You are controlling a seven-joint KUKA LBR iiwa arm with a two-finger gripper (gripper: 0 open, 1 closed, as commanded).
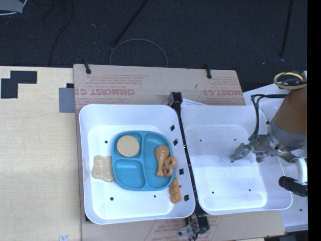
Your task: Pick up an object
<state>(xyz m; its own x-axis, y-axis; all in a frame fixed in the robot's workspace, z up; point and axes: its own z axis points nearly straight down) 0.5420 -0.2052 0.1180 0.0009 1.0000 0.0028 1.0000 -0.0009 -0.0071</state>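
Camera view from above has the end effector low over the right-hand shallow white plastic bin, near its right side, with its grey fingers pointing left; whether those fingers are spread or closed I cannot tell, and nothing is visible between them. Everything worth picking lies to its left, across the black divider clamp where the two bins meet. In the left white bin sits a blue three-compartment plastic tray, carrying a round tan biscuit-like disc in its upper-left compartment and a brown twisted pretzel-shaped piece in its right compartment, long axis running roughly top to bottom of the view. A pale beige slab like a toast slice rests against the tray's left edge on the bin floor, and a small orange-brown chunk lies just beside the tray's lower right corner, close to the bin wall. That chunk and the pretzel piece are nearest the arm. Reaching either likely means lifting over the raised rims and clamp first, and the wall beside the chunk may crowd a grasp.
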